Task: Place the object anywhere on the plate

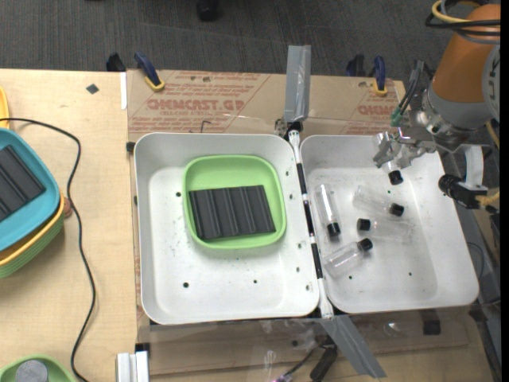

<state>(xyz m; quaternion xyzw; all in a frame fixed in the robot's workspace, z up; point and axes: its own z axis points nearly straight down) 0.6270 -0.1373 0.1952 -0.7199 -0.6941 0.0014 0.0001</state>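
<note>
hovering my gripper (395,168) over the right bin's (445,281) far corner, whether it grips anything i cannot tell.

four clear vials (328,209) with black caps lie scattered in that bin; one green plate (273,173) with a dark ribbed insert (231,212) sits in the left bin (159,269). cardboard (207,102) backs both bins, grey carpet (254,14) beyond.

Arm (469,62) and blue tray (24,189) run past the edges.

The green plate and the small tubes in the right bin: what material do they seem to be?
Green plate: likely matte plastic, uniform colour, soft moulded rim. Tubes: probably clear plastic or glass, since the white bin shows through them; their black caps look like plastic.
</note>
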